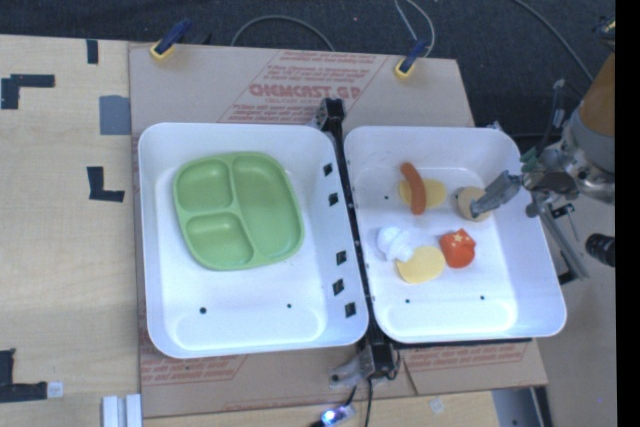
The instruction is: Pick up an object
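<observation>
- My gripper (497, 193) reaches in from three o'clock, its grey finger slanting down over the right bin (500, 313); whether it is spread or closed I cannot tell from this angle.
- Its tip sits against, or just over, a small tan round piece (467, 202) at roughly two o'clock in that bin. I see nothing clearly clamped, so I won't claim a hold.
- Moving outward toward nine o'clock from the tan piece: a red sausage-like piece (412, 185) lying across a yellow piece (433, 191), the two touching.
- Toward six o'clock from my tip: a red tomato-like piece (458, 249), touching a second yellow piece (420, 265) on its nine o'clock side, with a small white object (393, 240) just beside that.
- Farther out at nine o'clock, the left bin (160, 245) carries a green divided plate (238, 210) (no business of mine here).
- Progress, as I judge it: the approach looks made and the tan piece seems the chosen target, but everything rests on the bin floor. Closing, lifting and proving the hold all remain to do.
</observation>
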Action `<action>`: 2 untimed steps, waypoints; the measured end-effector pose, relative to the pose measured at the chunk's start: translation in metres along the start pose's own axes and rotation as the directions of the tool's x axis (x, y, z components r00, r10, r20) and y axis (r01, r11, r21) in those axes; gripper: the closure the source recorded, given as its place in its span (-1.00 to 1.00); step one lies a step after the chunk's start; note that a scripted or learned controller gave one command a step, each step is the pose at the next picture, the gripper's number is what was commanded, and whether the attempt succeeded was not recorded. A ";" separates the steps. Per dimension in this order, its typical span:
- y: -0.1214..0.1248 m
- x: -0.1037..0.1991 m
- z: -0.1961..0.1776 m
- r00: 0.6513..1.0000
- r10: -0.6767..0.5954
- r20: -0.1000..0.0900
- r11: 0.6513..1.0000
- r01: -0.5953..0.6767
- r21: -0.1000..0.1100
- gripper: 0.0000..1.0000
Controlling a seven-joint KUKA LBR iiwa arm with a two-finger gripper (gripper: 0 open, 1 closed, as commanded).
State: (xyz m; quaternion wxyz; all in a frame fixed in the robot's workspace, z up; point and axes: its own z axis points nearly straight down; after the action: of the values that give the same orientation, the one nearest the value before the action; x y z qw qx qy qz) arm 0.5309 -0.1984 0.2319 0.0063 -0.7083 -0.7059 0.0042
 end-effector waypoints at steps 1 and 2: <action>0.003 0.001 -0.008 1.000 -0.004 0.003 1.000 0.004 -0.013 -1.00; -0.003 0.009 0.046 1.000 -0.004 0.003 1.000 0.005 -0.012 -1.00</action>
State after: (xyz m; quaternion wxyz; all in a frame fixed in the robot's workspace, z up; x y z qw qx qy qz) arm 0.5273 -0.1892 0.1857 0.0008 -0.7067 -0.7075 0.0010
